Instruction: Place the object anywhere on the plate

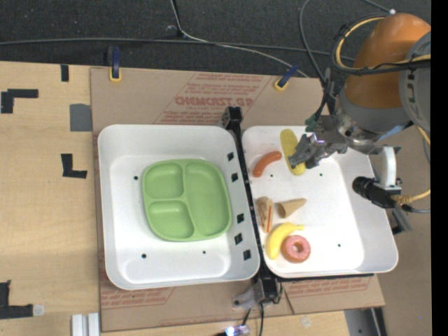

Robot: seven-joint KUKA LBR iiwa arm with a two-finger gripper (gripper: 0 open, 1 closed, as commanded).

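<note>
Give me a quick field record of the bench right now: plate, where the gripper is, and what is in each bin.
plate: green divided plate, in the left bin, nothing on it
gripper: over the right bin, at the lower end of the corn cob
right bin items: corn cob, sausage, ice cream cone, fries, banana, pink doughnut
grasp: cannot tell from this view
task status: no object on the plate yet
</note>
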